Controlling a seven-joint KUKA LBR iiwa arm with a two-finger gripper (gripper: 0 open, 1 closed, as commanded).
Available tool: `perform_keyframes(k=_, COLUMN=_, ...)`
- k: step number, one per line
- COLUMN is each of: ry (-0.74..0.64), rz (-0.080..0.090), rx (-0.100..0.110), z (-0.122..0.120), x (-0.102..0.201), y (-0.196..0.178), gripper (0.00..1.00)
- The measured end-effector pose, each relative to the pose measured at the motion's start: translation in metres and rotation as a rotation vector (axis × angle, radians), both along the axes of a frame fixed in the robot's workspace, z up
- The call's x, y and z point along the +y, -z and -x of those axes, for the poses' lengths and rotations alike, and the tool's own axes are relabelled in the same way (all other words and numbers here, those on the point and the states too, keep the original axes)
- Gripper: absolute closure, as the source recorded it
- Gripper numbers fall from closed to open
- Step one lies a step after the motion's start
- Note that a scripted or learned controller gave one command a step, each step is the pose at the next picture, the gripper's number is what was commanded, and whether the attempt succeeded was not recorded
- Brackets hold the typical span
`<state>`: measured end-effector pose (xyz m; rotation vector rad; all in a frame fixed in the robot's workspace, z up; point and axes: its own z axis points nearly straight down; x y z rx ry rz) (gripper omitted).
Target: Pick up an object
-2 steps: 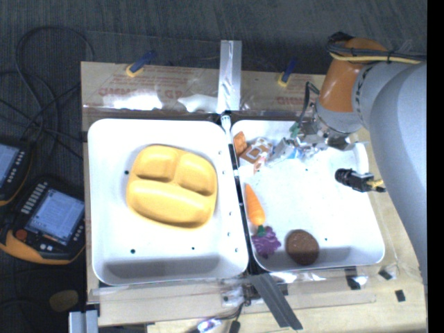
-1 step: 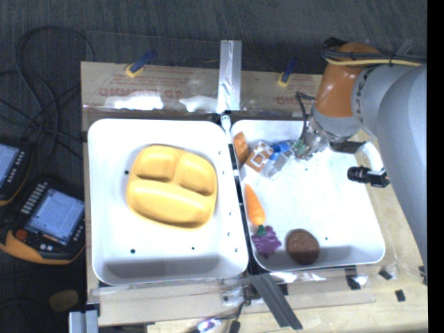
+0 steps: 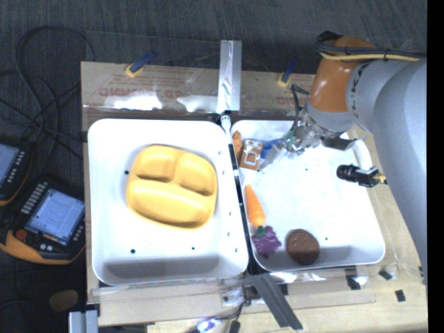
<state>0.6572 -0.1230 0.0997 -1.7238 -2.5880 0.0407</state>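
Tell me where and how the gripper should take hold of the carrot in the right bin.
Grip the carrot across its middle, coming straight down from above. It lies flat and long beside the right bin's left wall, so the fingers probably fit best closing across its narrow width. The wall crowds one side and the purple item sits at its lower end, so avoid the tips.

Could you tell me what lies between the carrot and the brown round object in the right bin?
In the camera view, a purple object lies between the carrot and the brown round object.
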Motion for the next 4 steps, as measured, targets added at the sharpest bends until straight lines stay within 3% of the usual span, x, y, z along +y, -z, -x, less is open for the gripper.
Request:
perform_keyframes(k=1, ry=0.002, rz=-0.002, rx=-0.049, z=0.115, x=0.011, y=0.01, gripper=0.0)
perform_keyframes(k=2, ry=0.154, rz=0.0, rx=-0.05, z=0.061, x=0.009, y=0.011, gripper=0.0)
perform_keyframes(k=3, ry=0.115, rz=0.0, rx=-0.047, z=0.004, x=-0.035, y=0.012, gripper=0.0)
perform_keyframes(k=4, ry=-0.157, rz=0.008, rx=-0.014, z=-0.004, x=-0.012, y=0.011, gripper=0.0)
